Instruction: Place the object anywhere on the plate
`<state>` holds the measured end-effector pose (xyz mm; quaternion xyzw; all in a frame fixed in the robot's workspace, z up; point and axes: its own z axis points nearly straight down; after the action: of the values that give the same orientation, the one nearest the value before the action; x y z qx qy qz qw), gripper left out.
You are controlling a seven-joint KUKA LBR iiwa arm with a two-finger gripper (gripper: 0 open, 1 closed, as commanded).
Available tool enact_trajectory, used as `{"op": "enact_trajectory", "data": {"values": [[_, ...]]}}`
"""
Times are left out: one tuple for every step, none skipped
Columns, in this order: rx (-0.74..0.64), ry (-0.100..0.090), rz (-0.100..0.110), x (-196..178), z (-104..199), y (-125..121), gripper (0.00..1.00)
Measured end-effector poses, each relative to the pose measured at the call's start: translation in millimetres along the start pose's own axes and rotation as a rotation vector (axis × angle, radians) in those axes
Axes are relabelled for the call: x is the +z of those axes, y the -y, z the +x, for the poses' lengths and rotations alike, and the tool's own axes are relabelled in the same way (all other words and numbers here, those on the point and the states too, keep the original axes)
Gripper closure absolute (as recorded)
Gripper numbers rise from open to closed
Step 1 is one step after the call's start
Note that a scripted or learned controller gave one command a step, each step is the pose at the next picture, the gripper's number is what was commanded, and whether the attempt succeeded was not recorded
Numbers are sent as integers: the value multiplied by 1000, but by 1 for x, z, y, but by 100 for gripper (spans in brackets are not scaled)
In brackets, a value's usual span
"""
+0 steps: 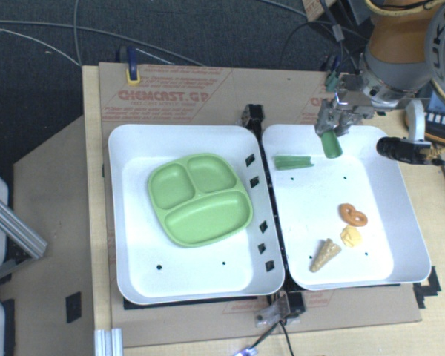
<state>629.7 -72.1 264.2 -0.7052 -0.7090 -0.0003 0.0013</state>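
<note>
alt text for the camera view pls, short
The arm's gripper hangs over the far edge of the right bin, a green object between its fingers. The green divided plate sits in the left bin. The right bin also holds a flat green piece, a pretzel, a yellow bit and a tan cone.

Colors here: light green plate [200, 199] in a white bin [126, 199], darker green pieces [292, 162] and [331, 145], an orange pretzel-looking ring [352, 214], a yellow lump [350, 236], a tan cone [325, 255], all over tan cardboard [208, 87] with red lettering.
</note>
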Motion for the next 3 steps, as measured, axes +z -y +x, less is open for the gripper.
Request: {"op": "enact_trajectory", "data": {"values": [[-1,-1,3,16,54,7,100],[-1,-1,3,30,113,24,100],[-1,0,3,30,173,47,100]]}}
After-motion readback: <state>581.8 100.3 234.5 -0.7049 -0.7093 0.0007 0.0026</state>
